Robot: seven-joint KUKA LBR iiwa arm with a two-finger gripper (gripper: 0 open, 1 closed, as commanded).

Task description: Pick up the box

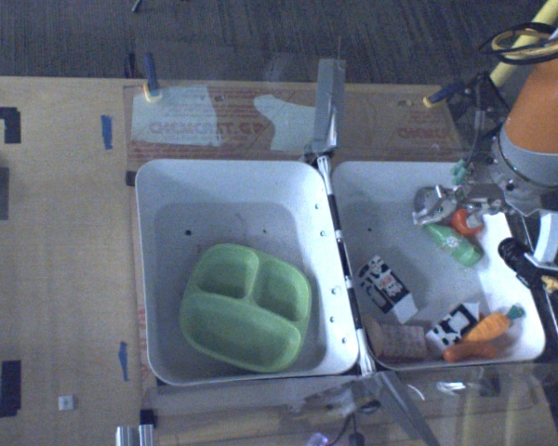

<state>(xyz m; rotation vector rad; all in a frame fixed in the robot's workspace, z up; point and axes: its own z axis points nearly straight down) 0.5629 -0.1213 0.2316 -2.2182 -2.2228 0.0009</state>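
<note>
White bins: two bins sit side by side on the desk (65, 277), the left bin (158, 193) and the right bin (353, 189) meeting along a shared edge.
Left bin: a green tray (246, 307) with three compartments lies flat in it, toward the near side.
Box: the box (386, 287), black and white, lies in the right bin near the left wall, tilted diagonally.
Second box: a similar black-and-white carton (458, 323) lies toward the near right corner, touching a toy carrot (484, 331).
Brown item: a flat brown block (398, 340) lies against the near wall, just below the box.
Bottle: a green bottle (454, 246) with a red-orange cap lies at the far right of the right bin.
Arm: grey with an orange band, it reaches in from the right.
End effector: the end effector (435, 207) hangs over the far part of the right bin, just beside the bottle's cap and well apart from the box; its metal tips are blurred, so I cannot tell if they are spread or pressed together.
</note>
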